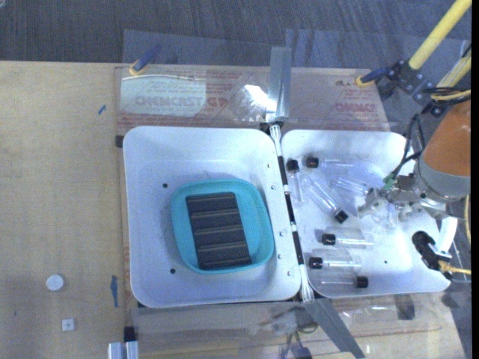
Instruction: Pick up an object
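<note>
Vials lie scattered just left of the hand.

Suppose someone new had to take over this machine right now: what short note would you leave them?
Gripper: low in the right bin, among the clear vials; I cannot tell whether it grips one.
Things: several clear vials with black caps lie scattered in the right bin. The left bin holds a teal tray with a dark ribbed insert.
Done: no pick confirmed.
Left: grasp one vial and lift it.
</note>
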